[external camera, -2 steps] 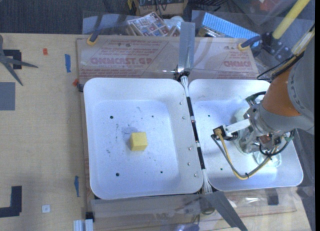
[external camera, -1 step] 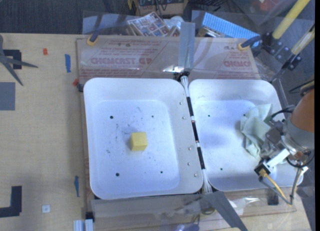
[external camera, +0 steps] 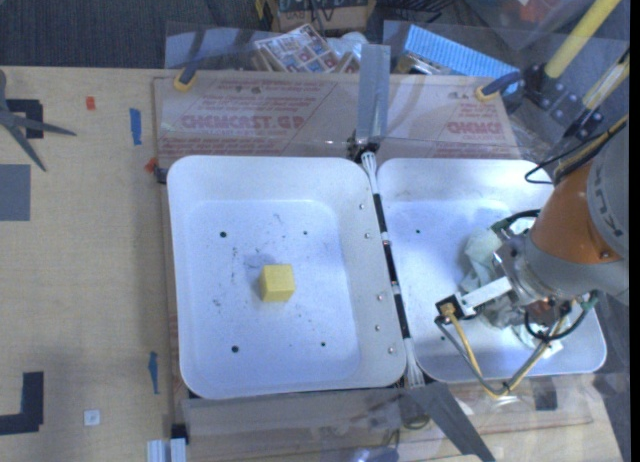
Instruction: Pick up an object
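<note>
A small yellow block (external camera: 277, 282) lies alone near the middle of the left bin (external camera: 200, 190), flat on the floor and well apart from every wall. That open spot should suit a grasp from above, since no rim would crowd the fingers.

The arm (external camera: 590, 215) comes in from the right and hangs over the right bin (external camera: 430, 185), its orange band above the wrist. The hand (external camera: 490, 285) sits low over the middle of that bin, on the far side of the divider (external camera: 385, 250) from the block. Cables and a bracket clutter the wrist, so I cannot tell whether the hand is released or clenched, and nothing can be made out between its tips.

As I judge it, the pick is not yet done: the block rests untouched. The hand would have to cross the divider leftward to stand above it, then descend.

The desk (external camera: 80, 250) around the bins carries a few tape marks.
</note>
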Available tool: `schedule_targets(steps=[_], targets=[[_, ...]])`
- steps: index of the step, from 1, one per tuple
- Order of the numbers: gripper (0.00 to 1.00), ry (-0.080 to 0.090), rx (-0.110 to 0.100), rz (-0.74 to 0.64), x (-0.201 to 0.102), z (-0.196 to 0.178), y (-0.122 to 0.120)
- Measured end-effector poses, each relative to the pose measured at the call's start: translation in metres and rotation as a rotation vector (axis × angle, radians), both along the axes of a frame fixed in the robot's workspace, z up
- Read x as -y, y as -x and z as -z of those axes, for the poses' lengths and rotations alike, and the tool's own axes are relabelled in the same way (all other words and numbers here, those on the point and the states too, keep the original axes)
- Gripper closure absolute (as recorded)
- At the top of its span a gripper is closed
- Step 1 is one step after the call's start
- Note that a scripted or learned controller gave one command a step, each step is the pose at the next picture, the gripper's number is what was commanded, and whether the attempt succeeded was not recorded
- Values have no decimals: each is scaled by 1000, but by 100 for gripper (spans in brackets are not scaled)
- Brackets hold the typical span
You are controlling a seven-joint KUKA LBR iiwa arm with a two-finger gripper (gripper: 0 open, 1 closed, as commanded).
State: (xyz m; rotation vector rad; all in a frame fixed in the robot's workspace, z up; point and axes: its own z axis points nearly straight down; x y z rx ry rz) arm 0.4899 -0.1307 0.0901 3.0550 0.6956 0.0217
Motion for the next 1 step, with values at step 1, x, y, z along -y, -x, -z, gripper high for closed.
schedule_targets(steps=[1], targets=[[100,-2,1,94,-36,0,3]])
